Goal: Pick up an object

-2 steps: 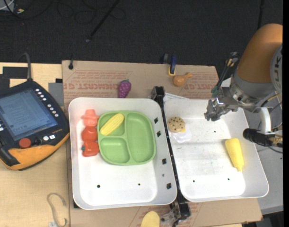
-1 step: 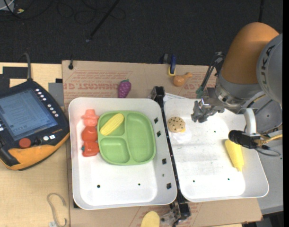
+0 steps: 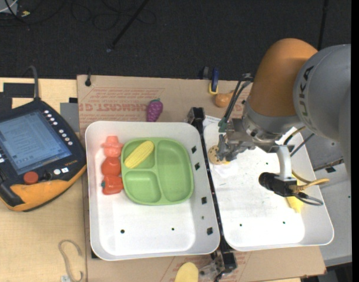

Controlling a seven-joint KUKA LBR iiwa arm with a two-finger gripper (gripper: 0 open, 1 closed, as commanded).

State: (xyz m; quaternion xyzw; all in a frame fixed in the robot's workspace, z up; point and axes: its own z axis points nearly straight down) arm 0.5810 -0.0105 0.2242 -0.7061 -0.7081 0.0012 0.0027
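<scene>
Gripper (image 3: 224,152) position first: you see it low over the back left corner of the right bin (image 3: 267,223), just beside a small round tan thing (image 3: 214,155) lying against that bin's left wall. You cannot tell whether the gripper is spread or pressed together, nor whether it touches the tan thing. The grey arm (image 3: 320,93) with its orange band reaches in above it, and its shell bears dark letters, partly in view, that look like KUKA.

You have two white bins, touching side by side. The left bin (image 3: 144,231) holds one green plate (image 3: 167,181) with three compartments; one yellow corn cob (image 3: 138,153) lies in its back left compartment. One red and pink toy figure (image 3: 111,166) lies just left of the plate.

Both bins sit on a cardboard sheet (image 3: 120,96) printed in red, upside down and too blurred for you to read. On it, behind the bins, you see one purple thing (image 3: 154,108) and one orange thing (image 3: 222,98). One yellow thing (image 3: 187,271) lies at the front edge.

The wooden counter (image 3: 32,239) carries one control pendant (image 3: 29,151) with a lit screen. Behind is dark ground with cables.
</scene>
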